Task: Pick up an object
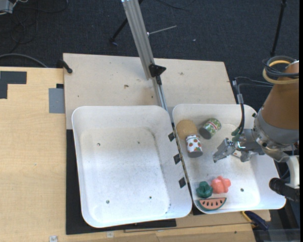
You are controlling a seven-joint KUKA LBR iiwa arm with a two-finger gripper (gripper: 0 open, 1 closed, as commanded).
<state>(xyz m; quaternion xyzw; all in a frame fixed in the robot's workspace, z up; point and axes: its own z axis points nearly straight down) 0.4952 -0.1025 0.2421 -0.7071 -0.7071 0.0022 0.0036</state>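
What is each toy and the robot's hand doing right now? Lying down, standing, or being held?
Two-finger gripper: over the right bin, holding nothing.
Green-labelled tin can: lying on its side, untouched.
White can with red spots: tipped over against the brown one.
Brown rounded cylinder: lying by the bin's left wall.
Orange-pink toy: resting beside the green one.
Dark green toy: resting.
Watermelon slice toy: lying flat.
Left white bin: sitting level.

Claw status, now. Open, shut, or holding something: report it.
Claw: above the right bin, nothing seen between its fingers; open or shut cannot be told from this view.
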